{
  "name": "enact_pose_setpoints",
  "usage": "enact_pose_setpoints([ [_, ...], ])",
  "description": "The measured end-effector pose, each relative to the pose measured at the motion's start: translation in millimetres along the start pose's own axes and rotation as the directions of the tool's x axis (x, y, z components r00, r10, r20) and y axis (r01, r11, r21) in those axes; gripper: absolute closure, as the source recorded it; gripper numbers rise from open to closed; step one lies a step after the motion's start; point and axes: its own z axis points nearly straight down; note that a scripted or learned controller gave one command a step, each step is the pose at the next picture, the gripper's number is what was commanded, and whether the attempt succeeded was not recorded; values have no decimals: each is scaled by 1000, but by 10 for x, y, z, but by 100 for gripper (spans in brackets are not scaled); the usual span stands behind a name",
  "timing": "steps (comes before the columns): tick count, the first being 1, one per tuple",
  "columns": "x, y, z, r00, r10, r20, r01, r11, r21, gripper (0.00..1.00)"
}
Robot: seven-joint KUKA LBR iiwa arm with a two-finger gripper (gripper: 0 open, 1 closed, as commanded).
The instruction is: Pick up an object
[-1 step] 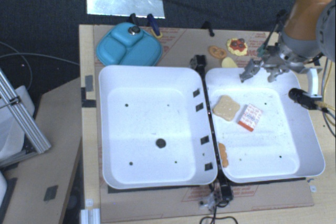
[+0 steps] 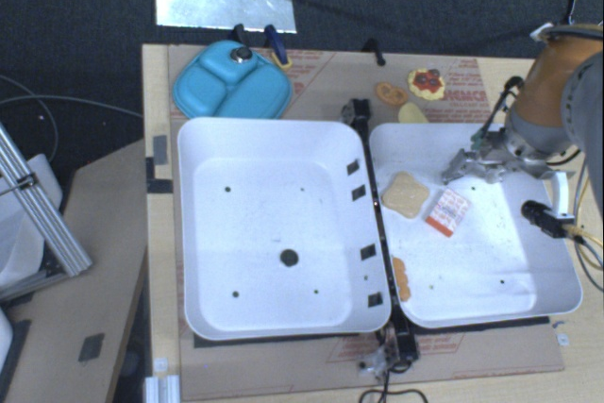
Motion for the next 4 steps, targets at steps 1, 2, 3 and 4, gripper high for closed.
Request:
enact_pose_setpoints([
  [1,1149,-270,-74,1000,-16,-4,16,1000,-3,0],
  [2,1815,-114,-594,1000,-7,-10,7,1000,-2,0],
  [3,1991,285,-1850,1000,-11,-3,11,1000,-17,0],
  [4,1282,234,-1010,1000,1,-1,-1,1000,5,0],
])
